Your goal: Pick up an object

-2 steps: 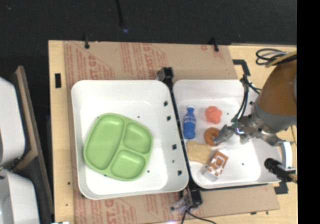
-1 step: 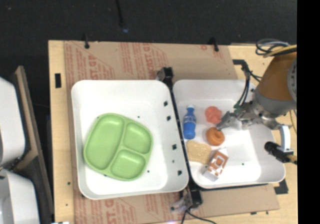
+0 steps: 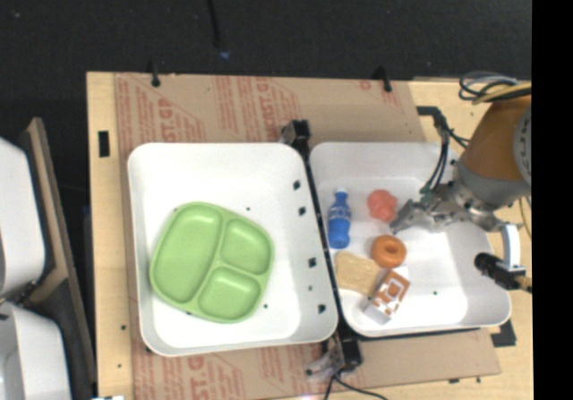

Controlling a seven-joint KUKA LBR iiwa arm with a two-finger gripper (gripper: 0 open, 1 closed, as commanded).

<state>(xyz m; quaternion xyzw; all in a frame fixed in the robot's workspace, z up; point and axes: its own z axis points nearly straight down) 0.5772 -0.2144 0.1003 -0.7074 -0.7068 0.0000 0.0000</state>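
The right bin (image 3: 448, 309) holds a blue bottle (image 3: 338, 219), a pinkish-red lump (image 3: 382, 204), an orange ring (image 3: 389, 251), a tan flat piece (image 3: 355, 273) and a small orange-and-white box (image 3: 388, 293). My gripper (image 3: 405, 216) hangs over the right bin, just right of the pinkish-red lump and above the orange ring. Its fingers point left and nothing shows between them. The grey arm with its orange band (image 3: 494, 152) comes in from the right.
The left bin (image 3: 152, 174) holds a green divided plate (image 3: 211, 261). A dark ridge (image 3: 313, 228) separates the two bins. Brown cardboard (image 3: 224, 112) lies under both bins. Cables (image 3: 488, 85) hang near the arm at the right.
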